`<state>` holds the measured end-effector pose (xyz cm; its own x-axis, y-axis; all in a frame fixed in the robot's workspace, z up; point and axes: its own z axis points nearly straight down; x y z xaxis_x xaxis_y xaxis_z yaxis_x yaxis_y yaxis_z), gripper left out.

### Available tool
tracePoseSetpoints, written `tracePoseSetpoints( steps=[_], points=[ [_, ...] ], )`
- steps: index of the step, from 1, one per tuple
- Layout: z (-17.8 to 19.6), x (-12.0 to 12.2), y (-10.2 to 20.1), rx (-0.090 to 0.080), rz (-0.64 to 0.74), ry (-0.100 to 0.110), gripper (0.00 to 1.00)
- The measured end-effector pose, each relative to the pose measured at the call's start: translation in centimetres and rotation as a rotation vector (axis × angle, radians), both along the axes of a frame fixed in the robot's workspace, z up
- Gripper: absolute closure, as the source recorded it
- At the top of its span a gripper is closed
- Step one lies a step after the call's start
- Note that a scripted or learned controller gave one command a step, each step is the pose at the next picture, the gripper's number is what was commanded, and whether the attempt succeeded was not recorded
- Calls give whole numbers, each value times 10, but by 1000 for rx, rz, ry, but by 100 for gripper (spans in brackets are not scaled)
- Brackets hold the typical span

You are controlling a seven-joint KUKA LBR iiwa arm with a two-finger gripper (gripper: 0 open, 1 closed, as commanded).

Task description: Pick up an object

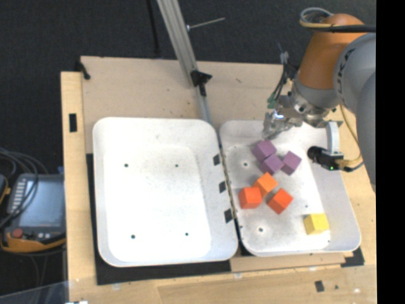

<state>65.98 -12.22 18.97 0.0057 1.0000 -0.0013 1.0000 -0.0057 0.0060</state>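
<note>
The right bin (338, 217) holds three purple cubes (274, 157) clustered near its upper middle. Below them sit three orange cubes (266, 193), and a yellow cube (316, 223) lies near the lower right corner. My gripper (273, 124) hangs over the bin's far edge, just above and behind the topmost purple cube (264, 149). Nothing shows between its tips.
The left bin (152, 189) lies beside the right one, divided by a rim with black clips. A slanted metal pole (180, 43) rises from behind the bins. A control pendant (35, 208) sits off the bench at the far left.
</note>
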Motion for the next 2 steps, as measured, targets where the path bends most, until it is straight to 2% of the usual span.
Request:
tracePoseSetpoints(
  steps=[2],
  points=[
    [90, 0, -2, 0, 8, -1, 100]
  ],
)
